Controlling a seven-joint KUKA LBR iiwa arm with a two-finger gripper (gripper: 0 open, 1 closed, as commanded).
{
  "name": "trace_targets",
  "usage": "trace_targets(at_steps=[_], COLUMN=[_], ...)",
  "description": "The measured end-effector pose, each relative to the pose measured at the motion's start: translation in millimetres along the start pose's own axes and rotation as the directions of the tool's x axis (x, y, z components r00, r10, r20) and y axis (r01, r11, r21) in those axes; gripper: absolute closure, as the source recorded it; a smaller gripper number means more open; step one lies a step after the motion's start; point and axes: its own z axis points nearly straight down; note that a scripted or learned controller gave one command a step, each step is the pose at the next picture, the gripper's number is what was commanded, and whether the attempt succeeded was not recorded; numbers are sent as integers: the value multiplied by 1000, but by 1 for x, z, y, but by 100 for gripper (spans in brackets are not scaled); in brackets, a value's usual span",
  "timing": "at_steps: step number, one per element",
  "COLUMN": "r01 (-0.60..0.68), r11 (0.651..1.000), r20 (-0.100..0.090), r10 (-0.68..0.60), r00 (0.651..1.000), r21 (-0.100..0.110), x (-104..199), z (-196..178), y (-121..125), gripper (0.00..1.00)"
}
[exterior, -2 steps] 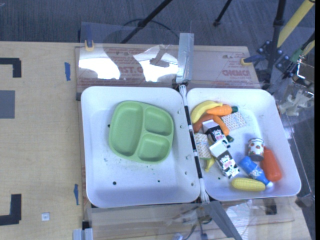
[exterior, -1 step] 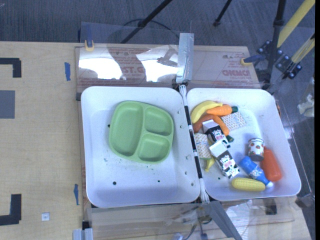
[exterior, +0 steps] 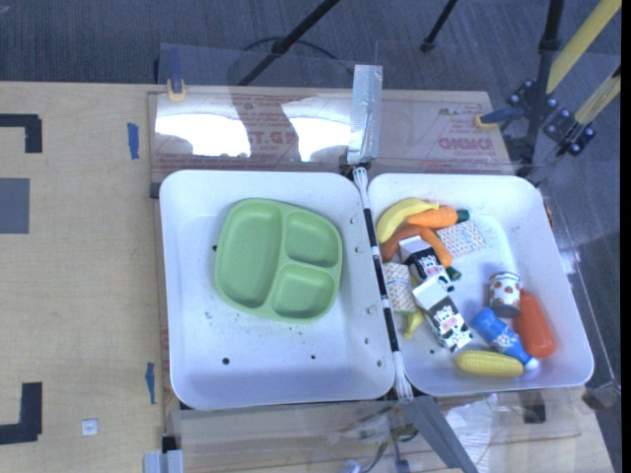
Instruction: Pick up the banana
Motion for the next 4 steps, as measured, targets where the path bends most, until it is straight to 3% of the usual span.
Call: trace_targets(at_steps=[1,2,3,4], r01=[7,-311,-389,-259], r11=[1000,950,921,966], r20=[-1,1,3,0], r10=[-7,311,389,259], r00=[1000,950,921,966], r21=[4,2,7,2], x=[13,27,34,50], z=[169,24,54,0], y=[-12,-23,-29,0], gripper=[100,100,100,100])
